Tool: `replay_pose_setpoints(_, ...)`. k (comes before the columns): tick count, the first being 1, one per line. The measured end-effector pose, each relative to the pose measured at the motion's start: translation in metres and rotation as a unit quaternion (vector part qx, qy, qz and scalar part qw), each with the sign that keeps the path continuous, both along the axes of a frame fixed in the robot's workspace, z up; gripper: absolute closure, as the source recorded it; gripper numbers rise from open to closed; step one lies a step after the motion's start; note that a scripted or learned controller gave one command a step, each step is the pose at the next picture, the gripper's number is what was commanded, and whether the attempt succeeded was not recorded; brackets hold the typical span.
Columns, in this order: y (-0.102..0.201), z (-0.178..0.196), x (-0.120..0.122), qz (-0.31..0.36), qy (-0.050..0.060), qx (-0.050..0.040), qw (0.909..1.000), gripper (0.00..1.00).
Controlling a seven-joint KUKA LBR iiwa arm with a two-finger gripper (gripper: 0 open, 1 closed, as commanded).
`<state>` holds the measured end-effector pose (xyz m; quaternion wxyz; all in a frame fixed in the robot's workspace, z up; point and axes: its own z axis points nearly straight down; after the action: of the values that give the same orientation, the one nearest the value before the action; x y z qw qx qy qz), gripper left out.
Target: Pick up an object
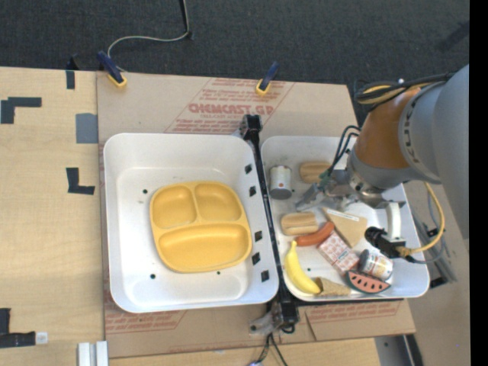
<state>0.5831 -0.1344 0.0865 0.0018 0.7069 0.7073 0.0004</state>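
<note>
**Arm down in the crowded right bin**

The grey arm [412, 136] reaches in from the right, its orange band above the wrist. The left bin [122, 227] holds a yellow divided plate [200, 226]. The right bin [415, 280] is full of toy food — a banana [299, 271], a bread roll [298, 223], a sausage [315, 236], a cheese wedge [351, 226], a watermelon slice [369, 283], a small can [280, 180]. The gripper [326, 191] sits low between the can and the cheese wedge; whether its fingers are parted or closed — I cannot tell.
</note>
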Motion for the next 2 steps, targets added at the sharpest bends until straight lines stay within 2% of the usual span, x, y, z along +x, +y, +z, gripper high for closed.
replay_pose_setpoints(1, 0.038, -0.001, 0.043, 0.001, 0.000, 0.0008, 1.0000, 0.00)
replay_pose_setpoints(2, 0.027, -0.007, 0.074, -0.001, 0.033, 0.0075, 0.9994, 0.00)
